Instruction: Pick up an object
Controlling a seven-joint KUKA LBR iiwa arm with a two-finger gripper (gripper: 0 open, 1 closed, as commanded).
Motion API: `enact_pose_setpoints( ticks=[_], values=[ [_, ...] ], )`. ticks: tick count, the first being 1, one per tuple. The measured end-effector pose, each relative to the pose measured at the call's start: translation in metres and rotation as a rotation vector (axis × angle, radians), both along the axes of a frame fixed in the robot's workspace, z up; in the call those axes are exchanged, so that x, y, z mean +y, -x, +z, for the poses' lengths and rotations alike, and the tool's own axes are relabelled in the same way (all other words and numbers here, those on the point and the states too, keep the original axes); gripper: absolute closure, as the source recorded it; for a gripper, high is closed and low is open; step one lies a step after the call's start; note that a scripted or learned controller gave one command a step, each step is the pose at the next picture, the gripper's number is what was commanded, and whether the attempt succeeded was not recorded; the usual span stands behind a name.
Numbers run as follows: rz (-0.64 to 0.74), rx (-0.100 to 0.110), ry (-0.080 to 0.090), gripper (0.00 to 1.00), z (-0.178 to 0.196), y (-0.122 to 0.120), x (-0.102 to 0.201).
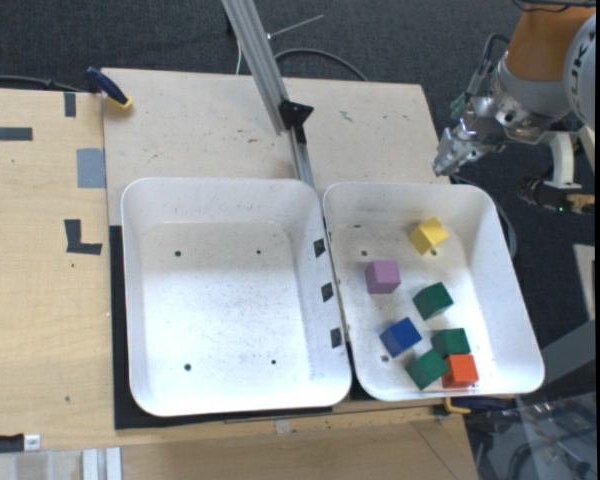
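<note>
The right bin (500, 258) holds several small blocks: a yellow one (429, 235) near the back, a purple one (383, 276) in the middle, a blue one (400, 336), a green one (433, 299), two more green ones (450, 342) (427, 369) and an orange one (462, 370) at the front right. My gripper (453, 155) hangs above the bench just beyond the right bin's far right corner, well apart from all blocks. Nothing is seen in it.
The left bin (140, 268) sits beside the right one, with a metal rail (260, 48) slanting down to their shared wall. A blue and yellow clamp (110, 88) lies at the far left of the board. Cables lie at the right.
</note>
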State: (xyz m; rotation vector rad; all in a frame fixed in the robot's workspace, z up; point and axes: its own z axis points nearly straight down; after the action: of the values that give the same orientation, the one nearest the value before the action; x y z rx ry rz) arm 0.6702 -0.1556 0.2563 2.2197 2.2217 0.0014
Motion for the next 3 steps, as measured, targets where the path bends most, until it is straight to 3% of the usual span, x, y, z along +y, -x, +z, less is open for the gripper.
enact_pose_setpoints(
  ticks=[2,3],
  values=[
    [0.005,0.004,-0.003,1.00,0.004,0.044,0.097],
    [0.004,0.006,-0.002,1.00,-0.013,0.065,0.142]
  ],
)
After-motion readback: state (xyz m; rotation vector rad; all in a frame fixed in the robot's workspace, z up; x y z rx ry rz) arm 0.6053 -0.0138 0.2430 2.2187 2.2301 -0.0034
